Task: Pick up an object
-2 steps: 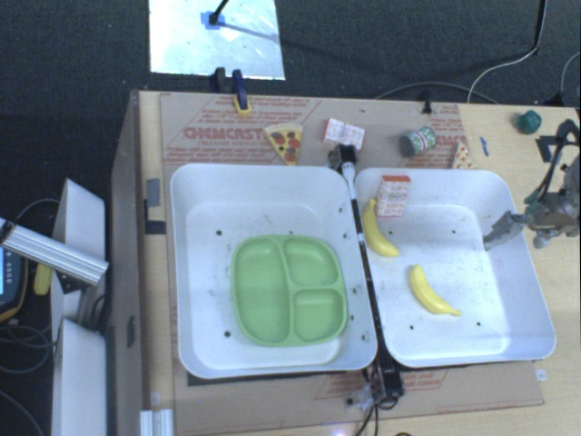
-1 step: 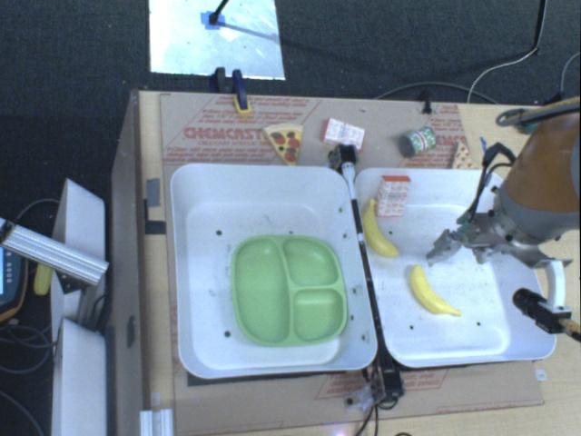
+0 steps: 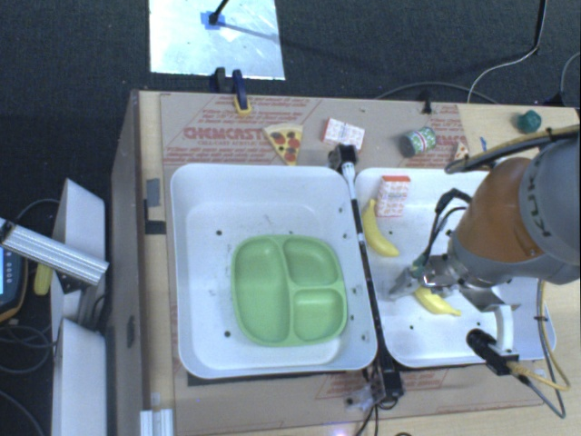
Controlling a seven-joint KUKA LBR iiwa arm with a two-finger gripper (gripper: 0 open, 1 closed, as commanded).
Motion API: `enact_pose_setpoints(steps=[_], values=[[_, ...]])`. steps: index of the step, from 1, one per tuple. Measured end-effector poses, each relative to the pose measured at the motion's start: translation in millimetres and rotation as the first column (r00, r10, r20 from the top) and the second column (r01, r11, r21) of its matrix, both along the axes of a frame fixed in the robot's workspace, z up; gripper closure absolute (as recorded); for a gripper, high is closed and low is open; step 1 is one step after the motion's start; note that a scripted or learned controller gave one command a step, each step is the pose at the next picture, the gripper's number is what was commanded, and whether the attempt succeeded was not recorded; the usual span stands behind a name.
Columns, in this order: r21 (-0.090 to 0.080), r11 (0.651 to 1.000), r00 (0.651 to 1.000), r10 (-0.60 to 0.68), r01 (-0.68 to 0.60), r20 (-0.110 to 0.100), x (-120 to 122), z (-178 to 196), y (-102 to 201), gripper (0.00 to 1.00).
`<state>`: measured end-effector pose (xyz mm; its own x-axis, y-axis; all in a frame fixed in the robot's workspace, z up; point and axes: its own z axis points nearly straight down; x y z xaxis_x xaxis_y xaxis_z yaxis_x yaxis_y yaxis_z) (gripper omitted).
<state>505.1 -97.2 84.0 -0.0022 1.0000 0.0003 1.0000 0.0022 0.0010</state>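
From above, in the right bin [image 3: 399,348], the tool [image 3: 416,280] sits low just left of a small banana [image 3: 437,302], whose long axis runs left-up to right-down. Whether the tool is spread or pinching cannot be told. Counted: two bananas, the second [image 3: 377,232] near the divider; one carton [image 3: 393,195]; one green plate [image 3: 290,290].
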Motion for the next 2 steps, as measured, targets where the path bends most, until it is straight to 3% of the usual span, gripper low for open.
enact_pose_setpoints(steps=[1, 2], values=[[0.000, 1.000, 1.000, 0.001, -0.001, 0.002, 1, 10, 0, 1.00], [0.000, 1.000, 1.000, 0.002, -0.002, 0.003, 18, 101, 62, 1.00]])
